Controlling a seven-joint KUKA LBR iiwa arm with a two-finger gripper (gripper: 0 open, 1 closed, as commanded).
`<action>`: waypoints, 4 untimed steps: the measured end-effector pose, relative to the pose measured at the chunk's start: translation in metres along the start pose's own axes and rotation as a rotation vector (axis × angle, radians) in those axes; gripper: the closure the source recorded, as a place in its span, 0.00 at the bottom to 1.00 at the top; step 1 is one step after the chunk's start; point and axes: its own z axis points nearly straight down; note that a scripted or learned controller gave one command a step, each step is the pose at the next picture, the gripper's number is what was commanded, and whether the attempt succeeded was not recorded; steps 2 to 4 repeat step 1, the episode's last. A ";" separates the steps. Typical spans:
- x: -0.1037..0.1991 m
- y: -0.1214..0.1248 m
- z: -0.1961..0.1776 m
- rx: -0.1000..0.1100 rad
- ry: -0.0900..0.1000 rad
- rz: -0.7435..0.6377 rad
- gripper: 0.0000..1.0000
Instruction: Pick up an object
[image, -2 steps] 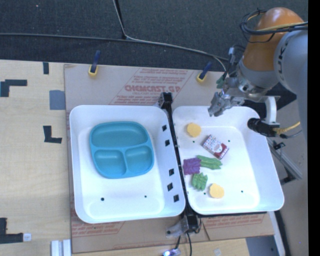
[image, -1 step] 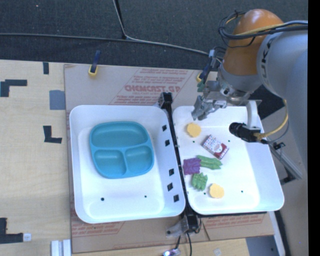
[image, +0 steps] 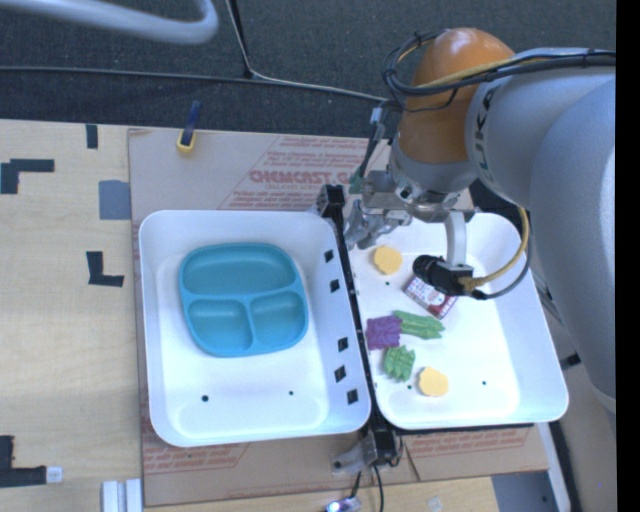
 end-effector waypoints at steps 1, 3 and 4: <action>0.052 -0.008 0.011 0.000 -0.001 0.000 1.00; 0.052 -0.008 0.011 0.000 -0.001 0.000 1.00; 0.052 -0.008 0.011 0.000 -0.001 0.000 1.00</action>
